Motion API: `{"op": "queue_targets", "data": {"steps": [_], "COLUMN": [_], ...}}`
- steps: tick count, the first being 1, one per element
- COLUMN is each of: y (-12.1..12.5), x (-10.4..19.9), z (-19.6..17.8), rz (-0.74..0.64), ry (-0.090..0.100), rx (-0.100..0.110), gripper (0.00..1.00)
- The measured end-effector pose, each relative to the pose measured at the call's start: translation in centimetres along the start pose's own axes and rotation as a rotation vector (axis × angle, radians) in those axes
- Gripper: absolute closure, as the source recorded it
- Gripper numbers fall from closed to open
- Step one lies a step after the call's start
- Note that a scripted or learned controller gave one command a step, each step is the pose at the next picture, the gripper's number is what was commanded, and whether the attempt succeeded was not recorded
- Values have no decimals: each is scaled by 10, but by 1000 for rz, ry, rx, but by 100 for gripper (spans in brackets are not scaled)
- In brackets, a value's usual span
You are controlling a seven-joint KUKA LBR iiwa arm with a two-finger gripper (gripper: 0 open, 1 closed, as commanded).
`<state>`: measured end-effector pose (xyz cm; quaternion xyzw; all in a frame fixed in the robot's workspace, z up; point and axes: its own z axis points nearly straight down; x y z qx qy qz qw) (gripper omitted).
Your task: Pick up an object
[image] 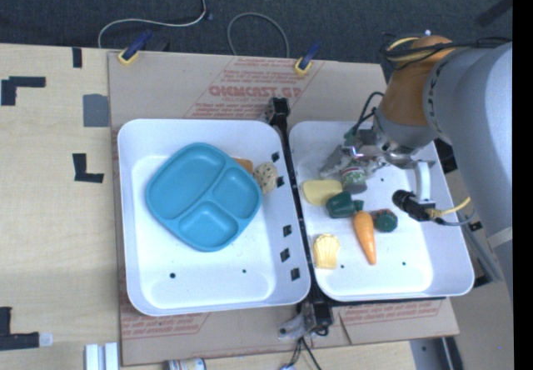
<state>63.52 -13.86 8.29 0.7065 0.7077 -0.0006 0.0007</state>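
My gripper [353, 167] hangs low over the upper middle of the right bin [416, 277], at the end of the grey arm with its orange band [408, 97]. Just below and left of it lie a pale yellow piece [320, 191] and a dark green piece [341, 207]. An orange carrot [365, 237] lies lower down, with a small dark green lump [385, 222] to its right. A yellow corn-like piece [326, 252] rests near the bin's left wall. The gripper's tip sits right above the dark green piece, and its underside is hidden.
In the left bin [166, 285] a blue divided plate [204, 196] lies flat, with a tan speckled cube [266, 177] and an orange scrap [243, 165] at its upper right. A black cable [420, 203] loops beside the arm. Black clips [287, 231] line the divider.
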Motion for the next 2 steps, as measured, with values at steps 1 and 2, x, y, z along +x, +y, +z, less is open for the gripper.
{"op": "queue_targets", "data": {"steps": [1, 2], "y": [1, -1], "x": [0, 73], "z": [-14, -108], "rz": [0, -7], "ry": [-2, 4], "rx": [-5, -8], "gripper": [100, 100]}}
